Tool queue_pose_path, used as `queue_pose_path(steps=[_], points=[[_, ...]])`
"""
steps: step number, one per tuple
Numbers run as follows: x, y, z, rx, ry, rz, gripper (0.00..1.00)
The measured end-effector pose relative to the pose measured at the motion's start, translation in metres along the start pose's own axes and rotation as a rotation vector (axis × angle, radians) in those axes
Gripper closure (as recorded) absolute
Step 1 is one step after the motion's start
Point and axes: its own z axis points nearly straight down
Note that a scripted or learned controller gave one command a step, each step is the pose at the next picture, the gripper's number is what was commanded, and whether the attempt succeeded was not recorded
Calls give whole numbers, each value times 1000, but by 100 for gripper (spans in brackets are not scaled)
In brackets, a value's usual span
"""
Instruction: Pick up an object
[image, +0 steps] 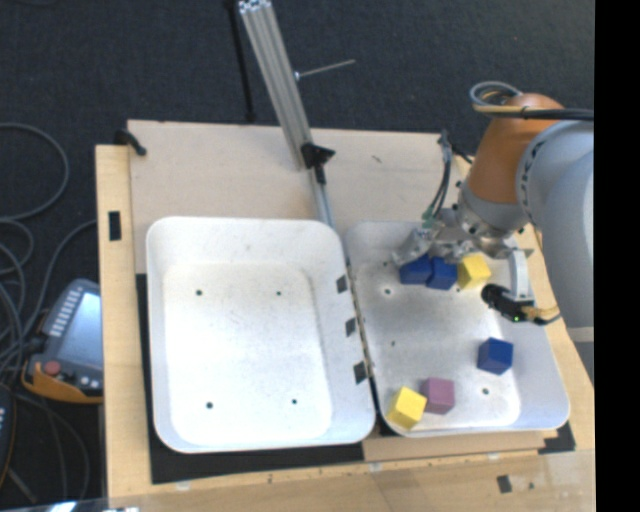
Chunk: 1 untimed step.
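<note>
Tool (437, 252) above blue block (428, 272)

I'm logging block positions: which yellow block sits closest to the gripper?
The yellow block at the right bin's far end, right beside the gripper. The other yellow block lies at the near edge.

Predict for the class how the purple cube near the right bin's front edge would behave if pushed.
The purple cube has flat faces, so it would probably slide, not roll. It looks like light foam, likely easy to shift. The yellow cube sits against it, so a leftward push would probably move both.
</note>
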Motion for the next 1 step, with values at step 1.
queue_pose_path(steps=[1], points=[[0, 1, -15, 19, 6, -2, 0]])
